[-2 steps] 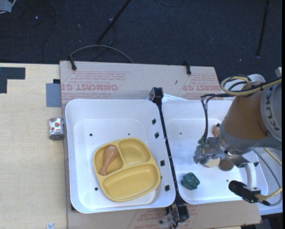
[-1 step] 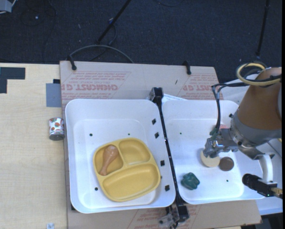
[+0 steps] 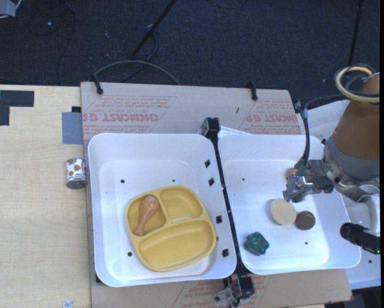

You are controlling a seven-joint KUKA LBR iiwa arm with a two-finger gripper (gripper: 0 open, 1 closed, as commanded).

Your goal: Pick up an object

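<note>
Hovering in the right bin (image 3: pixel 279 153) — gripper (image 3: pixel 296 188), grip state unreadable, nothing visibly held — beige disc (image 3: pixel 282 212) just below-left, toward the front edge.

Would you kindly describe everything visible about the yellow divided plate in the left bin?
The yellow divided plate looks like moulded plastic, a rounded square with three compartments: two small ones at the far side and one long one nearer the camera. It lies flat, turned at an angle, on the floor of the left bin. A tan drumstick-shaped toy rests in its far-left compartment.
</note>
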